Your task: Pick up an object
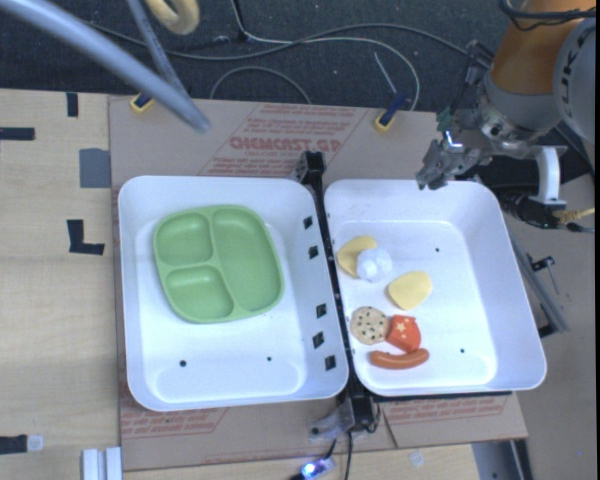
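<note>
Lowest in frame, a red sausage [398,359] lies toward six o'clock in the right bin [500,268], with a red strawberry-like piece [406,332] and a speckled cookie [367,324] just above it, a yellow chip-shaped piece [409,289] toward the centre, and a yellow-and-white item [364,257] near ten o'clock. Across the divider, a green compartment plate [218,263] sits in the left bin [150,368]; the gripper [435,171] hangs over the right bin's rim at about twelve o'clock, well apart from the food pieces, nothing seen between its fingers, though whether they stand apart or together cannot be told
</note>
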Tool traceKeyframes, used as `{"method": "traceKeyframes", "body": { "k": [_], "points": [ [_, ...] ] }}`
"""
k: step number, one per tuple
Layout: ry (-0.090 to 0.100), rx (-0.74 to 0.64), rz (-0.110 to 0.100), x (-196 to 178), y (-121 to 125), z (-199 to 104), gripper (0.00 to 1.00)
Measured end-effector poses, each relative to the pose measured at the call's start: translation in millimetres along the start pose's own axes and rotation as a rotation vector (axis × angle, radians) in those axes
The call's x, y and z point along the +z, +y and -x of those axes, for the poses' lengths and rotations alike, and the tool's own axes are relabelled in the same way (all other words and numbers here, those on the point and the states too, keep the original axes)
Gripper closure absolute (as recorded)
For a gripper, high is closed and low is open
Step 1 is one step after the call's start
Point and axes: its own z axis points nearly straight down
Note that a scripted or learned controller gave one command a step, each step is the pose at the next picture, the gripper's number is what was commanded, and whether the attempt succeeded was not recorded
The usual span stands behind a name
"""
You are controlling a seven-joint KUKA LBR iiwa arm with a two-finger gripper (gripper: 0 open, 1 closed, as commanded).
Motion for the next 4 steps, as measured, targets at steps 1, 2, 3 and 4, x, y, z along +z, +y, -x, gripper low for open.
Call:
{"method": "traceKeyframes", "body": {
  "k": [1,2,3,4],
  "points": [
    [0.002,-0.003,-0.007,-1,-15,-45,1.0],
    [0.002,-0.004,-0.008,0,-43,-98,1.0],
    [0.002,-0.005,-0.009,12,-66,-157,1.0],
    [0.001,-0.003,-0.01,28,-92,-196,1.0]
  ]
}}
